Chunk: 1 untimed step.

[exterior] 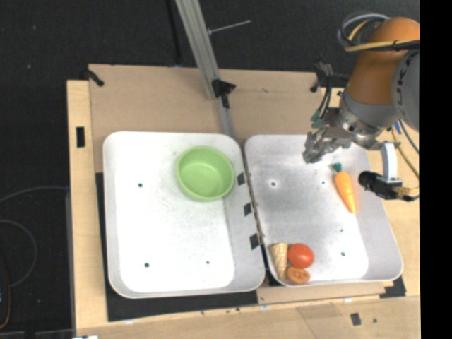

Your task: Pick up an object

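Observation:
A green bowl (205,173) sits in the upper part of the left bin (134,260). In the right bin (311,210) an orange carrot (345,190) lies near the right wall. A red tomato (301,255), a beige cone-shaped piece (280,255) and a small orange item (297,275) cluster at the front left corner. My gripper (313,152) hangs over the upper part of the right bin, up and left of the carrot, with nothing visibly held.
A metal pole (201,48) slants from the top down to the gap between the bins. The arm's orange band (378,55) stands above the right bin's far corner. A black fitting (381,183) sits at the right bin's right rim.

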Tool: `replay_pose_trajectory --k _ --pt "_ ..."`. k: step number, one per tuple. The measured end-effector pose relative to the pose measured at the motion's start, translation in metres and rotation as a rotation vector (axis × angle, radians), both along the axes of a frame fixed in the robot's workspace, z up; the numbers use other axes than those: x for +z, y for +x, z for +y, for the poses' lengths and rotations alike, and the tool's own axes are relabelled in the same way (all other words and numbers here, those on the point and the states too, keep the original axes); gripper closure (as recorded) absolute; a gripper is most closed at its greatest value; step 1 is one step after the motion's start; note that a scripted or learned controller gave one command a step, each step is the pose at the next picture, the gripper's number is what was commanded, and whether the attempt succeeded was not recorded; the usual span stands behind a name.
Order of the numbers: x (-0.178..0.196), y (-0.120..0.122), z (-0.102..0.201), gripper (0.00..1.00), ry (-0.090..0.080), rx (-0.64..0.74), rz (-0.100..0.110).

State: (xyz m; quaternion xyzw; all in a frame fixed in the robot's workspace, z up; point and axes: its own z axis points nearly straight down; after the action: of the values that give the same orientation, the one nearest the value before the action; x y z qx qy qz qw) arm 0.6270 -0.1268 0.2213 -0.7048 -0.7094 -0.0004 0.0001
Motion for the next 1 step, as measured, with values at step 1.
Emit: replay_pose_trajectory --k 1 --pt "0.0095 -0.017 0.0462 1.0 0.001 0.001 0.0"
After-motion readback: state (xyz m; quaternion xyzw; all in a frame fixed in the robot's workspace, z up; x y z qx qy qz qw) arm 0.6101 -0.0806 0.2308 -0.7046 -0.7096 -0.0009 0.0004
